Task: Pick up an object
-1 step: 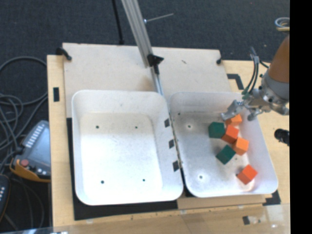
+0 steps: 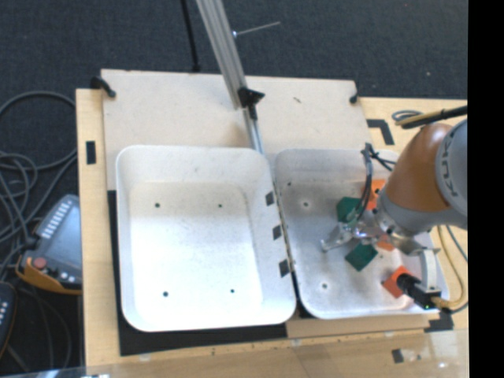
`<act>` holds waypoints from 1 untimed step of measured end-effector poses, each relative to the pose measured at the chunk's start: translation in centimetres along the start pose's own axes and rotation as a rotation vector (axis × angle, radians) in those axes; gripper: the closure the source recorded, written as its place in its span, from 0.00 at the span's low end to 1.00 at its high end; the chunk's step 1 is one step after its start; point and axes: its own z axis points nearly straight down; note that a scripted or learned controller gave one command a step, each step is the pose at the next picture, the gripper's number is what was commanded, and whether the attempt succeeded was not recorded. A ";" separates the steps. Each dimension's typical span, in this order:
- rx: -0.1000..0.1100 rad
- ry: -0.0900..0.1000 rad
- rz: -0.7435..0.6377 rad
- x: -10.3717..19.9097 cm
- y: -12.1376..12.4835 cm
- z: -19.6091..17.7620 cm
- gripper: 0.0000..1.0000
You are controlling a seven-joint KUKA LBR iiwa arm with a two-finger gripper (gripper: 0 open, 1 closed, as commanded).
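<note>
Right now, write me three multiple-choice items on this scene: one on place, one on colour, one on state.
1. Where do the loose objects lie?
A. left bin
B. right bin
C. on the bench outside both bins

2. What colour are the two blocks by the gripper?
A. green
B. yellow
C. blue

3. Where is the gripper?
A. over the left bin
B. outside both bins
C. low in the right bin

Answers: 1 B, the blocks lie in the right bin. 2 A, one green block and another flank the gripper. 3 C, it sits low among the objects in the right bin.
</note>
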 end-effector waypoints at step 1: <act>0.003 0.001 0.002 -1.4 -3.8 -0.1 0.00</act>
